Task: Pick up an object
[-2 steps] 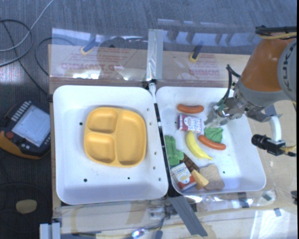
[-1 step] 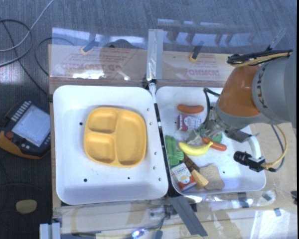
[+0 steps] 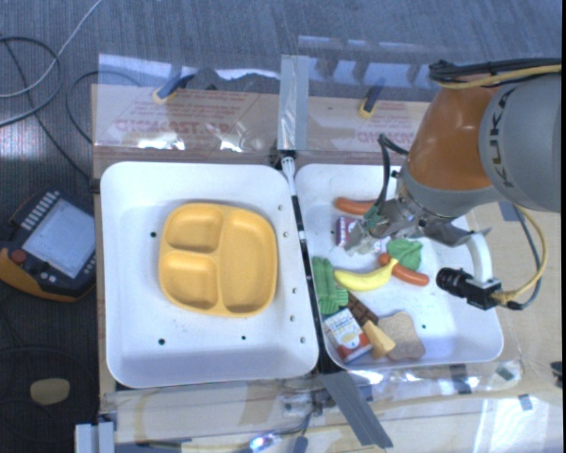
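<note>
Orange-banded arm hides much of the right bin; whether its pincer grips anything is unclear.

A bench covered with brown cardboard and clear plastic film carries two shallow white bins side by side, touching along a central divider. The left bin and the right bin rest directly on this surface, with two yellow clips at the far edge of the cardboard. Beside the bench, on the dark carpeted floor, lie a handheld control pendant and loose cables.
</note>
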Motion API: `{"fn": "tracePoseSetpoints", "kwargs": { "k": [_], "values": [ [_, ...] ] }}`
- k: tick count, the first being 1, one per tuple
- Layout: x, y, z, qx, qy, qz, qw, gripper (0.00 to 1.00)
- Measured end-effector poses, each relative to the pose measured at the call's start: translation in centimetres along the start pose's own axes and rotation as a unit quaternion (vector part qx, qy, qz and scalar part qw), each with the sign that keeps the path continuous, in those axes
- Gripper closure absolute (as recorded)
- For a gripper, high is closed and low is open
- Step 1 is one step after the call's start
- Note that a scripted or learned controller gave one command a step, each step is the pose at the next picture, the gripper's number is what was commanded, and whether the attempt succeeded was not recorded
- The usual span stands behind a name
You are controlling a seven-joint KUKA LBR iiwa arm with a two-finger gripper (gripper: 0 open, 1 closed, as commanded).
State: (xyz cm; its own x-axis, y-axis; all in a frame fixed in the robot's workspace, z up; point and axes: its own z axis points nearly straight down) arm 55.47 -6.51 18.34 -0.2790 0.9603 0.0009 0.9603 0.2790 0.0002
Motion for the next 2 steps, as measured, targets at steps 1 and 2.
{"fn": "tracePoseSetpoints", "kwargs": {
  "k": [1,2],
  "values": [
    [0.0,0.0,0.0,0.0,0.001,0.0,1.0,0.0],
    [-5.1,2.4,8.1,-0.009,-0.005,0.031,0.9995,0.0]
  ]
}}
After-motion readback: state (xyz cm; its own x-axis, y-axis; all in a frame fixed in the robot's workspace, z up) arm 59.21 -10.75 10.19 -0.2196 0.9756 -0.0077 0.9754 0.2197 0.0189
